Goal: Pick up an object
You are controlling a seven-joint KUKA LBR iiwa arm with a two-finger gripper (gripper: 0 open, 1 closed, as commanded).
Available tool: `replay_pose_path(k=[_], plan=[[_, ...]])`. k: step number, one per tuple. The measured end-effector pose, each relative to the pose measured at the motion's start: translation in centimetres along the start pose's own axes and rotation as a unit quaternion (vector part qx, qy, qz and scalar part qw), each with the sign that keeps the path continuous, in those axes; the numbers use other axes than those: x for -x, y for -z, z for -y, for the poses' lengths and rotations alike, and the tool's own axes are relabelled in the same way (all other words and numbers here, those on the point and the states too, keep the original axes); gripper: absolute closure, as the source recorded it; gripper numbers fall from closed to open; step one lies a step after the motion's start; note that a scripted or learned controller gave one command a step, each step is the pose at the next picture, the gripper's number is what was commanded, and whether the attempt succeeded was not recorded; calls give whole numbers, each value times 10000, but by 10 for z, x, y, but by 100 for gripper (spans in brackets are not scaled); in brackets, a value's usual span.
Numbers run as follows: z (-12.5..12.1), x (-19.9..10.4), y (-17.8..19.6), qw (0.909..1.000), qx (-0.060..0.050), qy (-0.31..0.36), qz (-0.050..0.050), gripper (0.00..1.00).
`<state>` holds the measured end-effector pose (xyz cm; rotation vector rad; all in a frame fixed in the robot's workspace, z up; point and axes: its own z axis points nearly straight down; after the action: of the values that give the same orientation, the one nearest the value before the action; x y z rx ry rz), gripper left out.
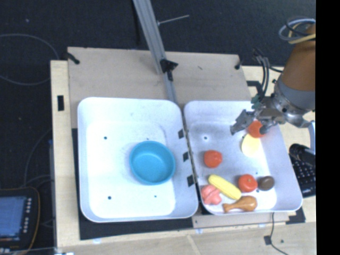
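I am seeing the gripper [254, 122] hanging over the right bin [234, 110] with a small red-orange ball [255, 128] sitting between its fingers. Below it a pale yellow piece [249, 145], a tomato [213, 158], a banana [223, 186] and a drumstick [240, 204] are lying. A blue bowl [152, 162] is sitting in the left bin [106, 116].

A small red-orange ball [255, 129] sits between the claw [254, 125] fingers, right of frame centre. It hangs over the right bin's [212, 110] upper part.
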<state>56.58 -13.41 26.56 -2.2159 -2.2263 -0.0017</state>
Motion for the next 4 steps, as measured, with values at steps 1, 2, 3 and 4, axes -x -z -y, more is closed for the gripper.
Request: replay_pose_path(k=[1,2,3,4], plan=[[10,5,-54,10000,-20,-25,17,0],[9,8,-96,10000,-22,-36,15,0],[-6,16,-140,9999,119,-57,61,0],[-2,15,-133,10000,36,-87,16,100]])
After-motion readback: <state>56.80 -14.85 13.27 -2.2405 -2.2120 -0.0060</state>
